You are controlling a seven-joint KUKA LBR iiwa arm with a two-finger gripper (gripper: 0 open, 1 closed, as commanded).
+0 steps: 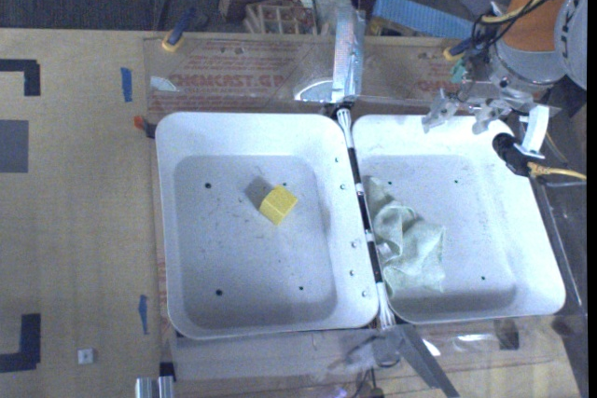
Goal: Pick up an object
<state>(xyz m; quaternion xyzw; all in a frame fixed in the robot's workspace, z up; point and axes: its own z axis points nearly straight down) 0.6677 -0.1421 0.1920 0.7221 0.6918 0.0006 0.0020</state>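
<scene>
i'm looking down on the wooden surface (75,228), and nearest to me the two white bins are sitting side by side, their inner rims touching along the middle. in the right bin (522,294) a pale greenish-white cloth (403,242) is lying crumpled against the left wall, folded on itself and spreading toward the near edge. in the left bin (187,154) a small yellow block (278,204) is resting on the floor, a little beyond the centre, well apart from every wall; it is looking like a cube turned corner-on to me, bright yellow on top with a shadow on its left side. farther back, the hand (466,112) is hovering over the far rim of the right bin, with nothing between its fingers; they are standing apart, fairly wide. the arm (550,5) with its orange band is reaching in from the right behind it. beyond the bins, cardboard and clutter are lying on the floor.
</scene>
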